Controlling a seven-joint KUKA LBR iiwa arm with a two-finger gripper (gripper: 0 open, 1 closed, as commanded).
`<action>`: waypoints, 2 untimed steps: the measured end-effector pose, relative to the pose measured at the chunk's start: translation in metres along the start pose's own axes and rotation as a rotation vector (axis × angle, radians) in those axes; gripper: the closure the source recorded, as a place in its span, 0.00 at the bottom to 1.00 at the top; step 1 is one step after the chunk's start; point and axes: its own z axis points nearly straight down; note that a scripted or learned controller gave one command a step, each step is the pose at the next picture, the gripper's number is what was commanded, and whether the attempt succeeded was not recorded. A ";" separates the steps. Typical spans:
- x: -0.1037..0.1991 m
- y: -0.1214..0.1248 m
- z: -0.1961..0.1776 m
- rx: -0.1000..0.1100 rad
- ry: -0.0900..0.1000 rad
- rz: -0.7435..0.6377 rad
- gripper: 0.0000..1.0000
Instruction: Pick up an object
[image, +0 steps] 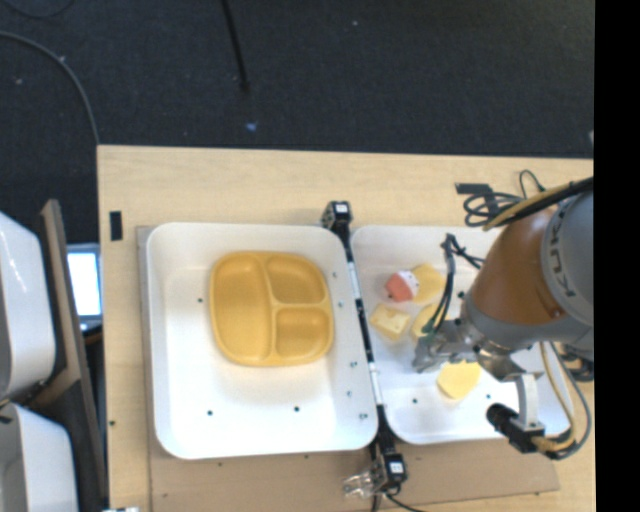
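Yellow is the colour that catches the eye first: a divided yellow plate (270, 307) with three compartments sits in the middle of the left bin (175, 400), lying flat. Over to the right bin (400, 415), and that's where the action is. The arm (525, 270), grey with its orange band, reaches in from the right and hangs low over this bin, covering much of its right half. The jaws (432, 352) point down toward the bin floor at the centre; from this angle I cannot tell whether they are spread or pressed together, and I see nothing between them.

Scattered around them are the small objects. A red-and-white piece (401, 287) lies toward the bin's far side, touching a pale yellow piece (430, 281) on its right. A pale yellow block (391, 321) lies just left of the jaws, near the divider between the bins. A yellow chunk (459, 380) lies just below the jaws, on the near side. Black cables (484, 203) trail over the light wooden worktop (220, 185) beyond the right bin.
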 end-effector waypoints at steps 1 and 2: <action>-0.005 0.008 -0.048 -0.003 -0.001 -0.001 1.00; 0.003 0.004 -0.096 -0.004 0.000 -0.002 1.00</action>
